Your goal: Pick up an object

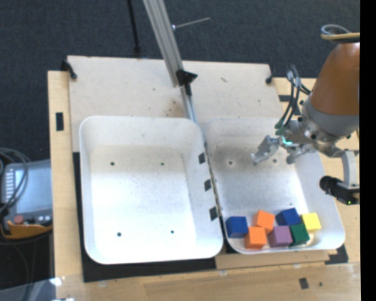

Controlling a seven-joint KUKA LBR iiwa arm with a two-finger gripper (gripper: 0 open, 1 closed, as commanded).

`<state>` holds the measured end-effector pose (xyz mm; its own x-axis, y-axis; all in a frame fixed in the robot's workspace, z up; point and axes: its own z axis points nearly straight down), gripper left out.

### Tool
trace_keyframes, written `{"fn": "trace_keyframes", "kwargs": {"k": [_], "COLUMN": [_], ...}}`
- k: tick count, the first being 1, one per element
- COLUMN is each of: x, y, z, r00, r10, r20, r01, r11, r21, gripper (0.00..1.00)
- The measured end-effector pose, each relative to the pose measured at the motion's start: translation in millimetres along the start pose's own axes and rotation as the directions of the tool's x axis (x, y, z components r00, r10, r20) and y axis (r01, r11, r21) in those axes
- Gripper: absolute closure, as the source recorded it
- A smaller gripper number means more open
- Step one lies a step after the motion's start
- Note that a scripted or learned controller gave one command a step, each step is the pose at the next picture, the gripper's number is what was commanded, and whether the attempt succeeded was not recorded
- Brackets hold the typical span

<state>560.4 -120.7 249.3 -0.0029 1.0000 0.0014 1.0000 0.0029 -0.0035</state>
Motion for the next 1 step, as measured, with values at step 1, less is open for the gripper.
{"fn": "trace_keyframes", "kwargs": {"k": [1], "x": [-0.2], "y": [0.8], "z": [-2.1], "r00": [1.0], "r10": [0.002], "r20": [0.001], "r01": [-0.002], "r11": [1.0], "r21": [-0.005], "gripper": [0.0]}}
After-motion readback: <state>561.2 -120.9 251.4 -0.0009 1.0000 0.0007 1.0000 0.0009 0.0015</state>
